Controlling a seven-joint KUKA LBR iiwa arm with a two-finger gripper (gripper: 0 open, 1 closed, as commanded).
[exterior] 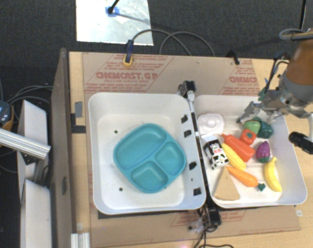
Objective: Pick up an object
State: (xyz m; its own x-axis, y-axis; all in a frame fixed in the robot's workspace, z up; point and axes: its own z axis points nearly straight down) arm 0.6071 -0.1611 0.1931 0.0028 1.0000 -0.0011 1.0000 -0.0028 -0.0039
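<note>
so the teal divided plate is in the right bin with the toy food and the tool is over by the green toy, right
Not quite. The camera view shows the teal divided plate lying in the left bin, alone. The toy food is in the right bin, and the tool is indeed over by the green toy there.

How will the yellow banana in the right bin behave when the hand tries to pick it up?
The banana looks like smooth toy plastic, so probably stiff, light and somewhat slippery. Its curved shape may let it rock or pivot when pushed. It lies near the bin wall, which could crowd the hand.
</note>
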